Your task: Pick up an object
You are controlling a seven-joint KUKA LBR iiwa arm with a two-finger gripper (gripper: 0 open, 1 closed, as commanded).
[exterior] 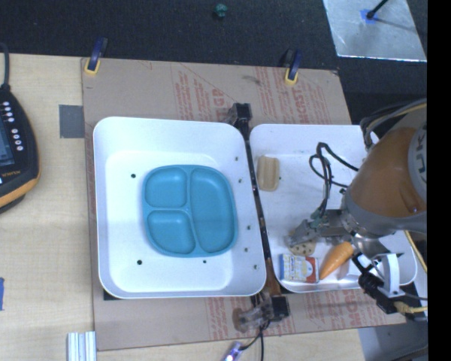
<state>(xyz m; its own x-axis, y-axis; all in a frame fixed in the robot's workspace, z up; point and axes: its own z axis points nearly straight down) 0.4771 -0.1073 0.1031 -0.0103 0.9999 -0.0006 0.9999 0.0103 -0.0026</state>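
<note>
The right white bin [286, 138] holds a tan, bread-like piece [268, 173] near its left wall. A small white and red carton [298, 268] lies at the bin's front edge, with an orange carrot-shaped item [336, 260] leaning next to it on the right. My gripper [305, 237] is low in this bin, just above the carton and left of the carrot. No object is visibly held in it. The grey arm with its orange band [387, 179] covers the bin's right half.
The left white bin [120, 138] holds a blue divided plate [189, 209]. A black and orange handheld pendant [4, 153] lies on the bench at the far left. Black cables [325, 168] loop over the right bin behind the gripper.
</note>
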